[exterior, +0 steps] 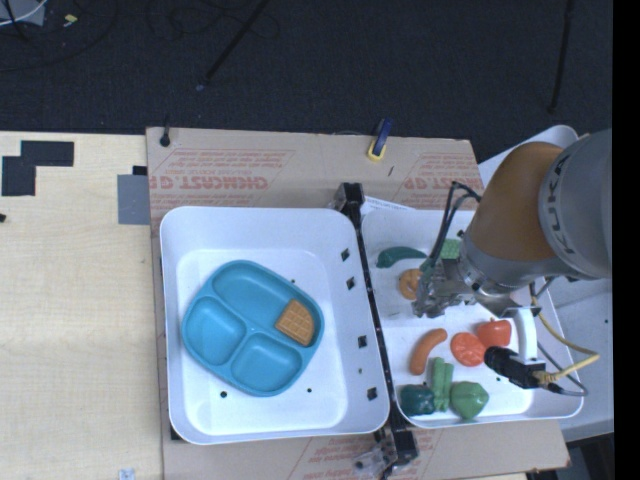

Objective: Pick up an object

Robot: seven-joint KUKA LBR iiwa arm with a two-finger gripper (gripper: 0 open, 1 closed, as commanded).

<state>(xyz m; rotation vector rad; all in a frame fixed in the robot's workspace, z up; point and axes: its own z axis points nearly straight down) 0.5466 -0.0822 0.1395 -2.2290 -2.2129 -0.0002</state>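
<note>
The gripper (432, 303) hangs low in the right bin (392, 343); whether its jaws are apart or together I cannot tell. An orange piece (409, 284) sits just beside them, and crowding could cause a glancing miss. Counted outward: one sausage (428, 349), one tomato (467, 348), one green pod (400, 256); farther left, one blue plate (230, 333), one waffle (296, 322).

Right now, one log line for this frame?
arm: over right bin | gripper: low by orange food piece, fingers unclear | grasp: none seen | left bin: blue plate, waffle
</note>
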